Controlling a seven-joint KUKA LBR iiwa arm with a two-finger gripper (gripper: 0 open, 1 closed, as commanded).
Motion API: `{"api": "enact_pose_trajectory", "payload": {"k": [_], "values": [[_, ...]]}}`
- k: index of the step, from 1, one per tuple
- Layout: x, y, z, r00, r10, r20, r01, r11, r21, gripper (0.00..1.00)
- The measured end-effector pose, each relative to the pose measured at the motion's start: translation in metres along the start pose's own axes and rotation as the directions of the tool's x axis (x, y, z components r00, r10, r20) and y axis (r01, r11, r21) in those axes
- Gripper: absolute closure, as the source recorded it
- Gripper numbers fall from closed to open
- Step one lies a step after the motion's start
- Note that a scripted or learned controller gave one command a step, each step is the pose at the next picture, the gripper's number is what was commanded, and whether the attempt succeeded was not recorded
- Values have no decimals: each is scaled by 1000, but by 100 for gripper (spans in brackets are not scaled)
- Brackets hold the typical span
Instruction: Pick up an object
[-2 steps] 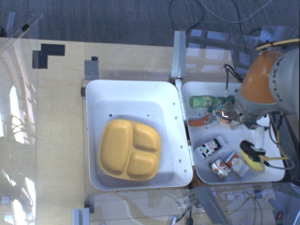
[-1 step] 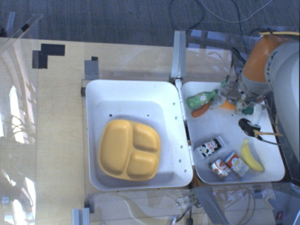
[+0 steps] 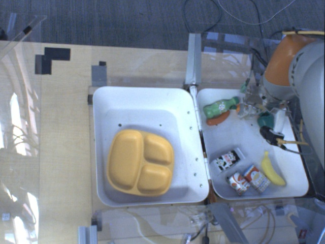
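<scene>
Honestly, can't tell the gripper (image 3: pixel 250 107) state, but green bottle (image 3: pixel 221 107) and orange carrot (image 3: pixel 219 119) touch, so it risks nudging both.

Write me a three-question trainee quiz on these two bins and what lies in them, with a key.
1. True or false: the yellow divided tray lies in the right bin.
2. Which item lies nearest the right bin's front right corner?
A. the green bottle
B. the banana
C. the black-and-white carton
3. Fill in: the orange carrot-like item lies just in front of the green ____.

Key
1. False; it lies in the left bin.
2. B
3. bottle
</scene>
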State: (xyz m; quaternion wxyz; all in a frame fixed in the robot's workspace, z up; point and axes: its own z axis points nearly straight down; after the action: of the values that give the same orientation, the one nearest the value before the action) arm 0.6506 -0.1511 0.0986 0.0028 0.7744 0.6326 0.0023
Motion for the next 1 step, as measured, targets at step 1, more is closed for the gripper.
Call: {"api": "enact_pose_trajectory", "payload": {"k": [1], "values": [[1,0,0,1000,-2,0,2,1000,-2,0]]}}
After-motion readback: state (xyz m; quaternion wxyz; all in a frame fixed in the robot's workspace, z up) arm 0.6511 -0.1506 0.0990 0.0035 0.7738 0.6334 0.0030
